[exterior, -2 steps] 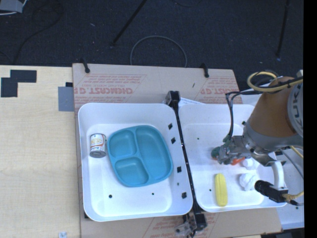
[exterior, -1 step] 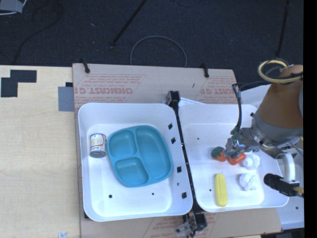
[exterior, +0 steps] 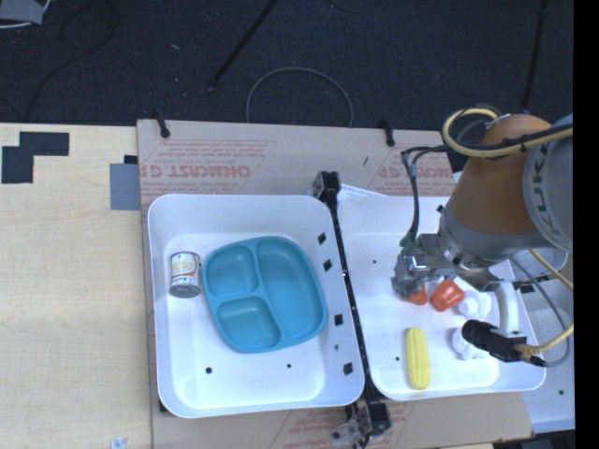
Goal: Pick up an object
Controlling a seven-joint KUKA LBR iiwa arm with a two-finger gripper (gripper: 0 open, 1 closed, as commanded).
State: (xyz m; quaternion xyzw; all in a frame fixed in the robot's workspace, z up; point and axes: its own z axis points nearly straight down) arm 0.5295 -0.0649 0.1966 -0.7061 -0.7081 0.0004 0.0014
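Your gripper [exterior: 410, 282] hangs just beside the orange toy [exterior: 447, 295]; apart or together, I cannot tell; centre over it before squeezing.

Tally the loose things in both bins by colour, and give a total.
Blue: 1, the divided plate
Silver: 1, the small can
Yellow: 1, the corn cob
Orange: 2, a larger piece and a smaller piece under the gripper; they may be one thing, partly hidden
Total: 5
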